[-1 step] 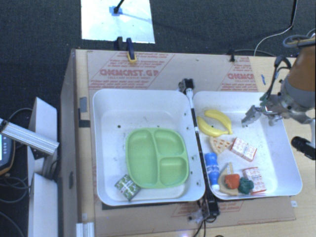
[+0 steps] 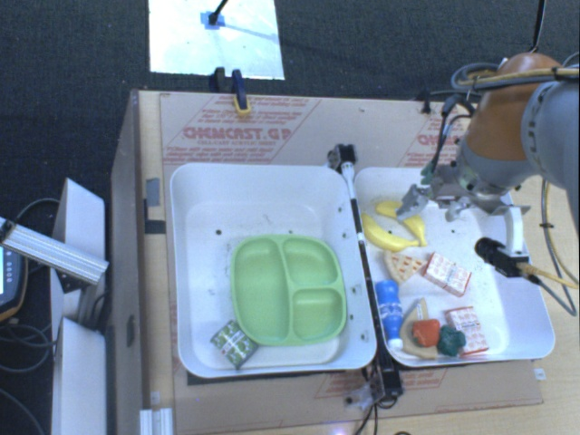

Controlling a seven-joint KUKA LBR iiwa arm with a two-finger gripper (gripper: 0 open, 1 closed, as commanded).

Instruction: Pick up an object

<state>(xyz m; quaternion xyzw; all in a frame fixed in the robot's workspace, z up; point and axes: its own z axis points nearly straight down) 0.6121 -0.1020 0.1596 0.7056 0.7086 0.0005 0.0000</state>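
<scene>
My gripper (image 2: 433,205) hangs over the back of the right bin (image 2: 535,320), its two fingers spread open with nothing between them. Just left of and below its left finger lie two yellow bananas (image 2: 391,235). In front of them are a tan waffle wedge (image 2: 403,265) and a red-and-white packet (image 2: 449,274). Nearer the front lie a blue bottle (image 2: 388,308), a second red-and-white packet (image 2: 468,328), a red-orange piece (image 2: 426,333) and a dark green piece (image 2: 450,341).
The left bin (image 2: 195,207) holds a green divided plate (image 2: 288,290) and a small green chequered box (image 2: 234,343) at its front left. A black part with a cable (image 2: 497,254) hangs from the arm over the right bin. The rim between the bins (image 2: 358,243) runs just left of the bananas.
</scene>
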